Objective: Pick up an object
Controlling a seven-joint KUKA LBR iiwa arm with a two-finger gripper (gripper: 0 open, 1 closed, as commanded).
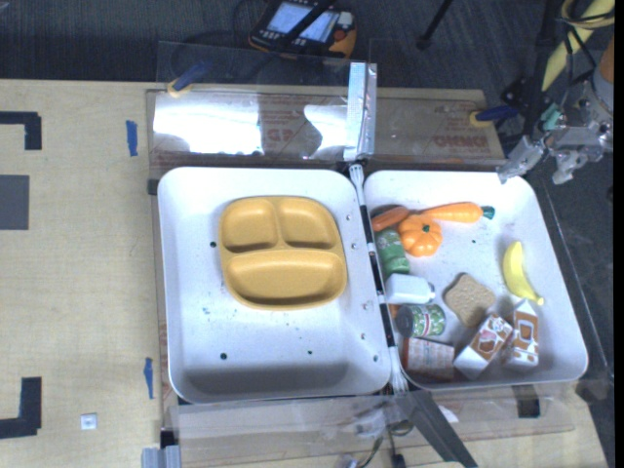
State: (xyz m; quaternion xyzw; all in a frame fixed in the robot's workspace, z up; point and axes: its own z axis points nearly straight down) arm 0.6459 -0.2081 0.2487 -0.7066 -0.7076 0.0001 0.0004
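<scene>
The tool point(542, 156) is grey metal with yellow cabling looped above it.

Left bin point(185, 359): yellow tray point(283, 250) takes the upper middle; bare floor all round it, widest along the near edge.

Right bin point(556, 261): crowded. Carrot point(453, 212) and pumpkin point(421, 235) near the far left. Cans and packets packed along the divider point(375, 261). Bread slice point(469, 297) and cartons point(509, 337) crowd the near side, touching or nearly. Banana point(518, 271) lies alone by the right wall, bare floor around it; the middle strip beside it is open too.

Clear upright panel point(363, 105) behind the bins blocks the far side.
</scene>
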